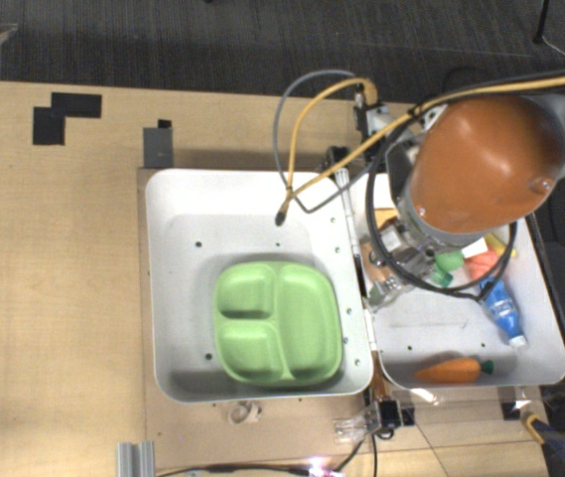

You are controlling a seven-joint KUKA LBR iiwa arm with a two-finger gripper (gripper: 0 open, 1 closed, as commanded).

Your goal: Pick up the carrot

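**Carrot sits at near wall of right bin, arm hanging over the bin's far half**

Carrot (450, 370) lies flat on floor of right bin (545, 361), long axis running left-right, close along the near wall, green top end pointing right. Nothing touching it; bare white floor betw. it and the other items. Further back in same bin: blue bottle (501, 312) on a slant, plus a green piece (448, 263) and an orange-red piece (482, 264) half hidden under the arm. Left bin (163, 266) holds a green divided plate (277, 319), no part in this job.

Arm's orange band (481, 164) bulks over the far part of right bin, w/ cables looping round it. Gripper (386, 286) seems to be low by the divider betw. bins, well apart from carrot. Jaws: cannot tell, wrist and cables hide them.

Step in hand, by my read: approach, not yet grasp. To do it well:
- Bring gripper toward the near wall, centre it over carrot's thick mid-body, not the green tip.
- Turn wrist so fingers close across the short axis, i.e. one on the far side, one on the wall side.
- Wall side is tight; that finger needs room betw. carrot and wall or it'll land on the carrot or the rim.
- Come straight down, close slow; a round body could roll away.
- Keep clear of bottle on the way.
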